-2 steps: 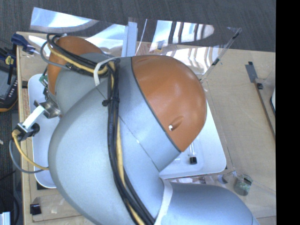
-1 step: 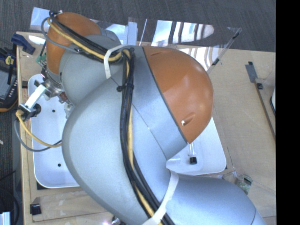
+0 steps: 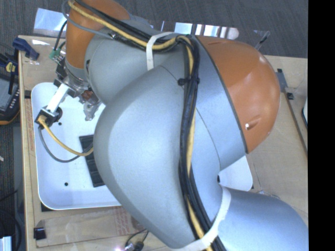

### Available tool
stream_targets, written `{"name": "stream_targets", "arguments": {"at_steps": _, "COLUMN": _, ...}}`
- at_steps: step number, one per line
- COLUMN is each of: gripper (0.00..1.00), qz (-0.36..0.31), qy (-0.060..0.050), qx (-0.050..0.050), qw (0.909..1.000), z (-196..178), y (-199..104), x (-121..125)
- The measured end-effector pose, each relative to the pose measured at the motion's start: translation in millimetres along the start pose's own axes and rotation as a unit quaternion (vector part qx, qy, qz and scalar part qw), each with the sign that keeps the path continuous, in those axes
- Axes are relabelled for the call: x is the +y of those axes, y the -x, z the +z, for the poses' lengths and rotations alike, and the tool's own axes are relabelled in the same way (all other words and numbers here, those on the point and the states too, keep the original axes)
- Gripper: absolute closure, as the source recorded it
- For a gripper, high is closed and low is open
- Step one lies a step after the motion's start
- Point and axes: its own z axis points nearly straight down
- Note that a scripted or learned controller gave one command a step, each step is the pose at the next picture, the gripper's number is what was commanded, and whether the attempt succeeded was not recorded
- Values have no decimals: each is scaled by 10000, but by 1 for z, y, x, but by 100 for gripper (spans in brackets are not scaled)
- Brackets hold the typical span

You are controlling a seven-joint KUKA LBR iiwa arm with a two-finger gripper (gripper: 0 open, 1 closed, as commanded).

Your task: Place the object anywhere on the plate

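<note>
My grey arm with its orange band (image 3: 86,25) reaches across from the right and covers most of the view. Its wrist and gripper (image 3: 88,106) hang over the upper part of the left white bin (image 3: 52,192). A white bracket with a black tip (image 3: 48,113) sticks out to the left of the wrist, and a yellow cable (image 3: 60,145) loops down from it. A dark flat object (image 3: 93,166) lies on the bin floor below the gripper, partly hidden by the arm's grey body.
The wooden bench (image 3: 78,226) shows around the bin. A blue clamp (image 3: 23,47) and a black and yellow device (image 3: 8,95) sit at the far left edge. A strip of the right bin (image 3: 238,177) shows under the arm.
</note>
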Motion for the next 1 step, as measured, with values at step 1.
{"name": "stream_targets", "arguments": {"at_steps": 1, "gripper": 0, "qz": 86, "qy": -11, "qx": -10, "qw": 10000, "z": -43, "y": 12, "x": -49}}
